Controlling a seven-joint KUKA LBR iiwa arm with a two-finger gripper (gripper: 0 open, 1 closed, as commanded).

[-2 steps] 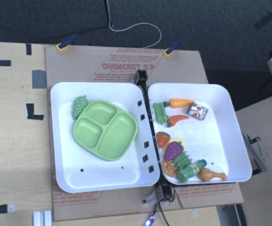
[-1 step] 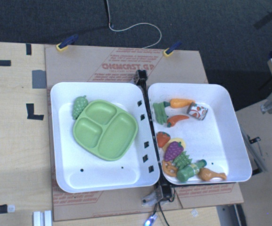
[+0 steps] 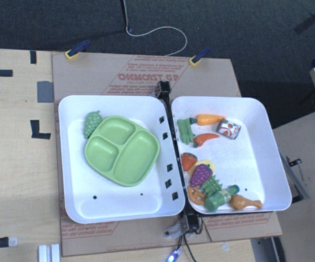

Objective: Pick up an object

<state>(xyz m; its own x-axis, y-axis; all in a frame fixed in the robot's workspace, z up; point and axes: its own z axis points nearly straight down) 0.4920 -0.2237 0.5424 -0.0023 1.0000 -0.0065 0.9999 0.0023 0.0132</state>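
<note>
Nearest my camera, along the front wall of the right bin (image 3: 274, 162), lay a tan-orange toy gourd (image 3: 245, 203), with a green toy vegetable (image 3: 218, 200) touching its left end and a spiky green leafy piece (image 3: 211, 185) just behind that. Further back in the same heap I saw a purple grape bunch (image 3: 200, 174) lying on something yellow, and a red tomato-like piece (image 3: 188, 161) tight against the divider between the bins. Toward the far end of that bin the pieces lay looser: a carrot (image 3: 209, 119), a small can (image 3: 228, 129) on its side just right of it, a bundle of green beans (image 3: 185, 130) and an orange pepper (image 3: 205, 139), each a little apart from its neighbours. The left bin (image 3: 70, 162) held a green divided plate (image 3: 123, 150) with a knobbly green toy (image 3: 92, 123) touching its far-left rim. Both bins sat on a cardboard sheet (image 3: 146, 75) clipped at its far edge. I judged the pick as not yet begun: every toy was resting on a bin floor, nothing was lifted or tipped as if grasped, and the whole approach, descent, closing and lift were left to do. I could not tell whether the gripper's fingers were open or closed. The can or the carrot looked the easiest targets, standing clear of the clutter; the near heap risked a multiple or slipping grab.
</note>
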